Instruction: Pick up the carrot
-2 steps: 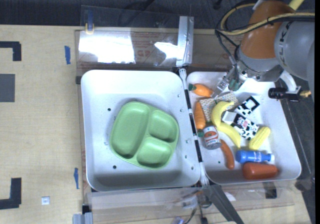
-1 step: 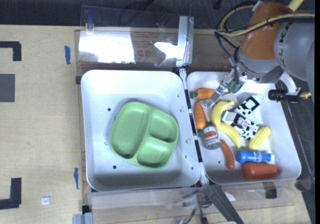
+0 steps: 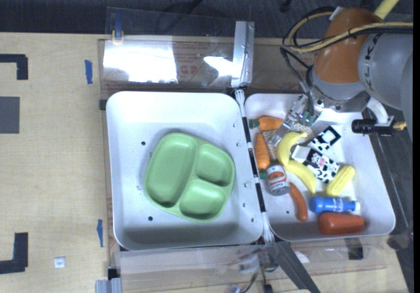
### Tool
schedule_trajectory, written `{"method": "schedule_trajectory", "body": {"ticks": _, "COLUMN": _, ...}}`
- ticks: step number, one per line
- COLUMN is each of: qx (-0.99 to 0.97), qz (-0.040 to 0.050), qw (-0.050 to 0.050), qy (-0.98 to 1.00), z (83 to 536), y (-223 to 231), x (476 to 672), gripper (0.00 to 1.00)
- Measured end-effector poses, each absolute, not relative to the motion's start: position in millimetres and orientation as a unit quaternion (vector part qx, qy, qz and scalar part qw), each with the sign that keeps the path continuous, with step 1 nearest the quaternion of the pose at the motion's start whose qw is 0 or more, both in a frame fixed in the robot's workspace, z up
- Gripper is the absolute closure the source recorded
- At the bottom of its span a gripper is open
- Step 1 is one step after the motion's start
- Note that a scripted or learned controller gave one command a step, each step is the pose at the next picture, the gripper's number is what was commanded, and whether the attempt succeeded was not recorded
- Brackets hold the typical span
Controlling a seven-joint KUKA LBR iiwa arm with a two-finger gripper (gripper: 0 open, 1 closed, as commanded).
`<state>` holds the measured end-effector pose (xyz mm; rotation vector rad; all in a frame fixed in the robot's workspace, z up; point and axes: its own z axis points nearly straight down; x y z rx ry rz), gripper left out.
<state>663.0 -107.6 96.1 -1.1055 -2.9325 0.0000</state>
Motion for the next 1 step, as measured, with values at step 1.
{"method": "schedule_trajectory", "body": {"ticks": 1, "qx": -0.352, "qz": -0.0039, "qw": -0.011, "qy": -0.936, "z": 109.1, "y": -106.4, "x": 669.0, "gripper": 1.0}}
